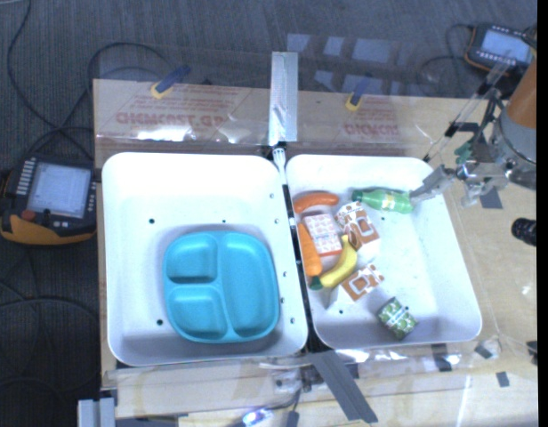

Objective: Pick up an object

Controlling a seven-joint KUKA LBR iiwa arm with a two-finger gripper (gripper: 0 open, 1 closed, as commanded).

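Observation:
My gripper (pixel 446 190) hangs over the far right corner of the right bin (pixel 459 274), open, with nothing between its fingers. Its left finger (pixel 427 187) ends just right of a green bottle (pixel 383 200) lying on its side. Left of the bottle lies a red-orange sausage (pixel 315 200). Below it are a waffle-patterned pack (pixel 322 232), an orange carrot (pixel 311 252), a yellow banana (pixel 341 268) and two small brown-and-white cartons (pixel 360 225) (pixel 366 280). A crumpled green packet (pixel 396 317) sits apart near the front right.
The left bin (pixel 132 185) holds a blue divided tray (pixel 222 286). The rim between the bins (pixel 292 256) runs down the middle. A cardboard sheet (pixel 194 114) lies behind the bins, and handheld pendants (pixel 47 198) (pixel 501 47) lie off the bench.

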